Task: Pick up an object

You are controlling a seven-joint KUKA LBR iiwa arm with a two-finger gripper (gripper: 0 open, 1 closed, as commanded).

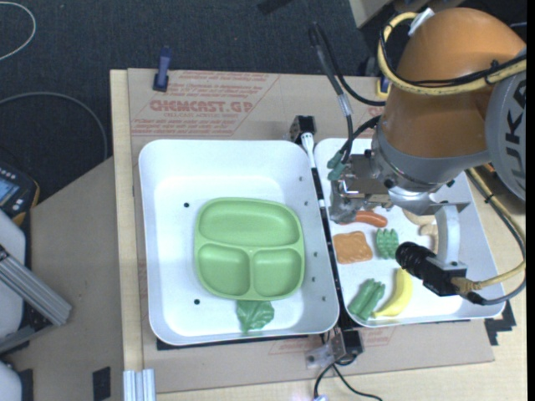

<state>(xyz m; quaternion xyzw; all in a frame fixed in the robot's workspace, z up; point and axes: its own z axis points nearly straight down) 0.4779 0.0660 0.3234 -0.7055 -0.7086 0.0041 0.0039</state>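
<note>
Overhead slanted view of the bench with two shallow white bins side by side. The left bin (159, 224) holds a green divided plate (248, 247) lying flat near its centre, with a leafy green toy lettuce piece (254, 314) just below it against the near wall. The right bin (493, 249) holds the candidate objects, clustered in its left half: an orange carrot-like piece (370, 219), a flat brown toast-like square (352, 246), a small green broccoli-like piece (386, 243), a green pod-shaped piece (365, 297) and a yellow banana (398, 295), the last two lying side by side and touching. The arm enters from the right, its orange band (447, 65) looming over the bin, and the gripper (347, 199) hangs low at the bin's upper left, just above the carrot-like piece; this placement suggests that piece is the intended target. Whether the pincer is spread or closed cannot be told, since the wrist body hides it. No object is seen lifted; all rest on the bin floors.
</note>
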